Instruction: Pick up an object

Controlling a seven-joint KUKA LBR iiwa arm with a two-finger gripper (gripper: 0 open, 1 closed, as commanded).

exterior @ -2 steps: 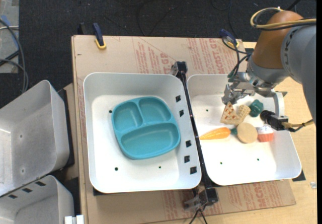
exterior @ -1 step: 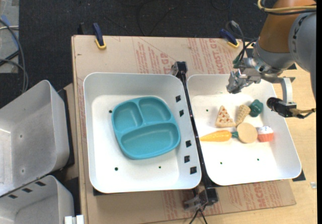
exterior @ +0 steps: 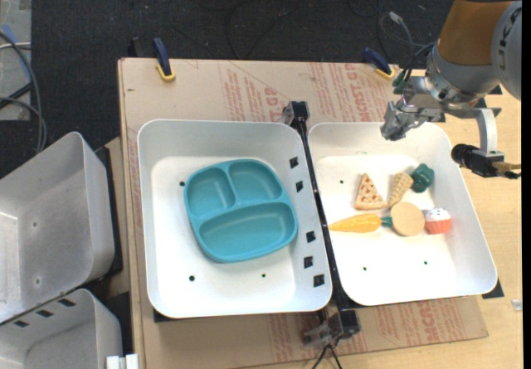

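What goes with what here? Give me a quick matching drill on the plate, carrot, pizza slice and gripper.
Things:
1. plate
2. carrot
3. pizza slice
4. gripper

Descriptions:
A. orange, lying in the right bin
B. above the right bin's far edge
C. blue, in the left bin
D. triangular, just beyond the carrot

Pairs: 1-C, 2-A, 3-D, 4-B

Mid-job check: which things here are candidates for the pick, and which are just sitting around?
For the pick, all in the right bin:
- pizza slice
- carrot
- ice cream cone
- round biscuit
- cupcake
- green piece
- gripper, above the bin's far edge

Lying about:
- blue plate in the left bin
- clamps on the board
- cables behind
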